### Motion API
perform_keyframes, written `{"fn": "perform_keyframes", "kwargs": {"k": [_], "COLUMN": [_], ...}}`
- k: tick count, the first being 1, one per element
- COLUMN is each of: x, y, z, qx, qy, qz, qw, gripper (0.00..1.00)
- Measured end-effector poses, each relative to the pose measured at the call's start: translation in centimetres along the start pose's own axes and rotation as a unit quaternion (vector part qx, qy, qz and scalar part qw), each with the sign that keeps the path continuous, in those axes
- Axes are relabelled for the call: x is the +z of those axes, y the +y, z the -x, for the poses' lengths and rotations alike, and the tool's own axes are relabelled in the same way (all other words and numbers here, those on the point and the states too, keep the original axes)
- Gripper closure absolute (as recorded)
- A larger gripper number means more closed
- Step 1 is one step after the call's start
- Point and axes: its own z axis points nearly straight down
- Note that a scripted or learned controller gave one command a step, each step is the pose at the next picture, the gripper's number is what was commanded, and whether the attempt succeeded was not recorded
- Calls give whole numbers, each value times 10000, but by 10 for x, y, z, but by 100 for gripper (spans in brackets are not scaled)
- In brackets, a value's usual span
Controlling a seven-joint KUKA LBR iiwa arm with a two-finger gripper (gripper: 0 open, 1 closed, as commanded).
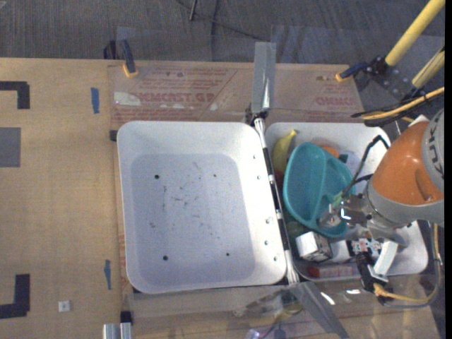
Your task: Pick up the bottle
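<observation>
In the right bin point(413, 260), a small white container with a dark end point(311, 246), which looks like the bottle, lies on its side near the front left corner. My gripper point(333, 219) hangs just above and behind it, over the front rim of a teal bowl point(309, 186). The grey arm with its orange band point(404, 171) reaches in from the right and hides the bin's right half. Nothing can be seen held in the gripper.
A yellow banana point(284, 149) and an orange item point(326, 147) lie behind the teal bowl. A white printed item point(364, 248) sits under the wrist. The left bin point(134, 189) stands beside the right one. Yellow poles point(417, 23) stand at the back right.
</observation>
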Motion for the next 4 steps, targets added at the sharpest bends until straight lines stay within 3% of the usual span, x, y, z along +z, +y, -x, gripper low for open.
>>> {"fn": "perform_keyframes", "kwargs": {"k": [1,2,3,4], "x": [2,3,3,-6], "y": [-5,29,126,126], "z": [-12,-28,-30,-31], "qx": [1201,1575,1612,1593], "qy": [-10,-13,-9,-33], "qz": [-30,-72,-82,-96], "qw": [9928,9875,9869,9872], "gripper": [0,0,0,100]}}
